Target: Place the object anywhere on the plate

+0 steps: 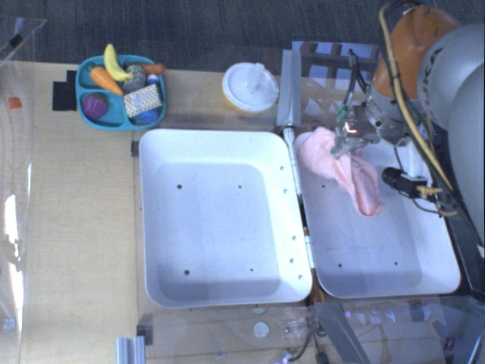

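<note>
1. You are looking down at a slant on a wooden bench (pixel 68 226) that carries two shallow white bins side by side.
2. The left bin (pixel 220 218) is the larger of the two in this view, with a few small dark holes in its floor.
3. The right bin (pixel 386 256) holds the task's thing: a pink cloth (pixel 345 169), soft and crumpled, lying in the bin's upper left part, near the wall shared with the left bin. It stretches down and to the right into a narrower tail.
4. The grey arm (pixel 455 89), with its orange band (pixel 413 44), comes in from the right of the view, with yellow and black cables running along it.
5. The gripper (pixel 350 136) sits at the cloth's upper edge, right over or against the bunched top of the fabric. You cannot tell from this view whether its fingers are apart, together or clamped on the cloth.
6. Behind the bins, just past the left bin's far right corner, stands a white round plate (pixel 250 87) with a yellowish rim.
7. Further left on the bench sits a blue divided tray (pixel 120 91) of toy food, with a banana (pixel 114 63) and a carrot (pixel 104 79) in it.
</note>
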Tool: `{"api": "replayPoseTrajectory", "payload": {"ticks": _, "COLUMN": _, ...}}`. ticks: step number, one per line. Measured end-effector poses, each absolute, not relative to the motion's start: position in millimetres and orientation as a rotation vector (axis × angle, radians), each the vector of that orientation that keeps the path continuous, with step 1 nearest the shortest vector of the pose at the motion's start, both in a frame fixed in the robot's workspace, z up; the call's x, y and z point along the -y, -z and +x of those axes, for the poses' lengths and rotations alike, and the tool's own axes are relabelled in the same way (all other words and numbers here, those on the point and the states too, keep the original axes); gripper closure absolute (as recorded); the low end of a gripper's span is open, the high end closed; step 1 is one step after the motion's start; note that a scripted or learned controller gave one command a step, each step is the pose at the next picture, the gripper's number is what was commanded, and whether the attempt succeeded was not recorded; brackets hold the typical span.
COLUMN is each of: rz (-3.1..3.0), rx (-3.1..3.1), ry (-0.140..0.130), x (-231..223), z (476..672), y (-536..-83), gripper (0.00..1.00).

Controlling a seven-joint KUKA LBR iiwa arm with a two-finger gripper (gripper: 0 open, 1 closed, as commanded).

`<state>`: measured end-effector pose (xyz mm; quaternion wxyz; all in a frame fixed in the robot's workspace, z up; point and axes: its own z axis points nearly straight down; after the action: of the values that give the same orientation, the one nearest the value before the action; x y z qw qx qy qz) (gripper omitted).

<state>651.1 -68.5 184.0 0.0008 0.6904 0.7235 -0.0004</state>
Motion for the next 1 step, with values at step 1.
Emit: {"api": "replayPoseTrajectory", "payload": {"ticks": 1, "rz": 2.156, "rx": -2.281, "ry": -0.003, "x": 66.6, "z": 652.4, "y": -225.2, "gripper": 1.0}}
